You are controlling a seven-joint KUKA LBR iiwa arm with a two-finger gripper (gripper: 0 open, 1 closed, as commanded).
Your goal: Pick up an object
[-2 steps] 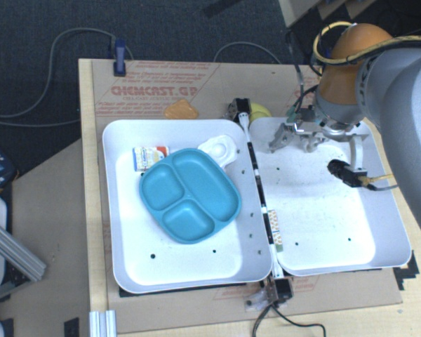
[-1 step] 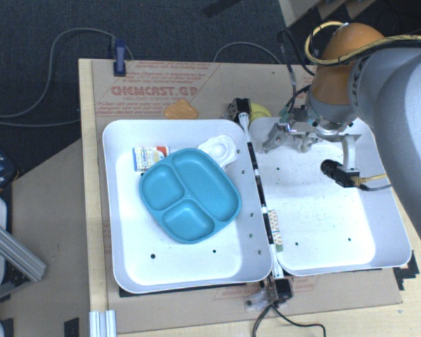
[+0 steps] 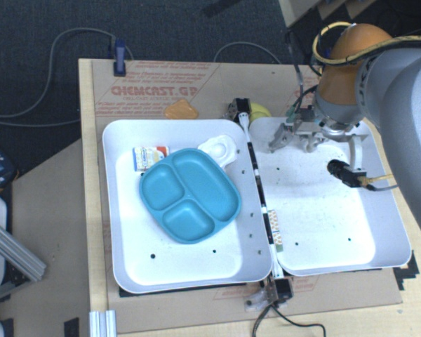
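Look to the left bin [image 3: 126, 258] first: the blue divided plate [image 3: 189, 195], three compartments, lies flat near its middle, tilted a little against the bin's edges. Tucked behind the plate's far left edge you have a small white packet with red and blue print [image 3: 149, 156], and at its far right corner a white cup-like piece [image 3: 219, 149] touches the plate's rim. The gripper [image 3: 299, 136] hangs over the far left corner of the right bin [image 3: 337, 251], well apart from the plate and across the divider from it (the arm's orange band sits just above it). From this angle you cannot tell how its jaws stand, and you can see nothing caught in it. Just outside the bins, on the bench's brown board [image 3: 98, 188], an orange piece [image 3: 181, 109] lies behind the left bin, and a yellow-green object [image 3: 259, 111] sits near the bins' shared far corner.
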